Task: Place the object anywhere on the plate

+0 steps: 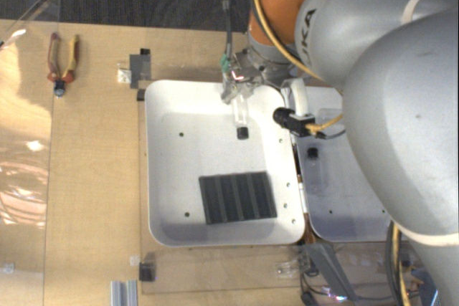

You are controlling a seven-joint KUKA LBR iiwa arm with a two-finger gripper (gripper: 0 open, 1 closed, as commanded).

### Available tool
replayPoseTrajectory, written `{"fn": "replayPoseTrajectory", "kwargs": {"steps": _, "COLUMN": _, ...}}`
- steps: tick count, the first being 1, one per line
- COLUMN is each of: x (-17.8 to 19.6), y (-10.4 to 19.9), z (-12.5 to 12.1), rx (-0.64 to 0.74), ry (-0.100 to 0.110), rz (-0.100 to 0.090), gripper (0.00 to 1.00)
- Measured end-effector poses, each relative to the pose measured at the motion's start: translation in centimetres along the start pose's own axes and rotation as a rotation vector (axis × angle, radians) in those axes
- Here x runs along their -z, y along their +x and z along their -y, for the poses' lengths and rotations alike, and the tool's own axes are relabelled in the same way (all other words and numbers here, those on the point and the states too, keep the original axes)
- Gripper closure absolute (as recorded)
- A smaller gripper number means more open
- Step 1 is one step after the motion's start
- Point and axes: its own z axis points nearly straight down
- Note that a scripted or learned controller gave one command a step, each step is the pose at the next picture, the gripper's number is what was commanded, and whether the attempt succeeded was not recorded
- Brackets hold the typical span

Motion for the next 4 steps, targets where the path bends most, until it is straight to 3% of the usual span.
{"fn": "replayPoseTrajectory", "kwargs": {"steps": 1, "x": -1.1, "y": 6.8, "z": -1.7, "rx": 0.095, "ry": 0.002, "rz": 0.000, "gripper": 1.00}}
{"fn": "replayPoseTrajectory", "kwargs": {"steps": 2, "x": -3.0, "y": 10.5, "z": -2.7, "rx": 0.403, "ry": 0.000, "rz": -0.001, "gripper": 1.00}}
{"fn": "replayPoseTrajectory", "kwargs": {"steps": 3, "x": -9.9, "y": 5.2, "z": 2.1, "rx": 0.421, "ry": -0.006, "rz": 0.001, "gripper": 1.00}}
{"fn": "replayPoseTrajectory", "kwargs": {"steps": 4, "x": -1.6, "y": 10.2, "z": 0.1, "rx": 0.688, "ry": -0.002, "rz": -0.001, "gripper": 1.00}}
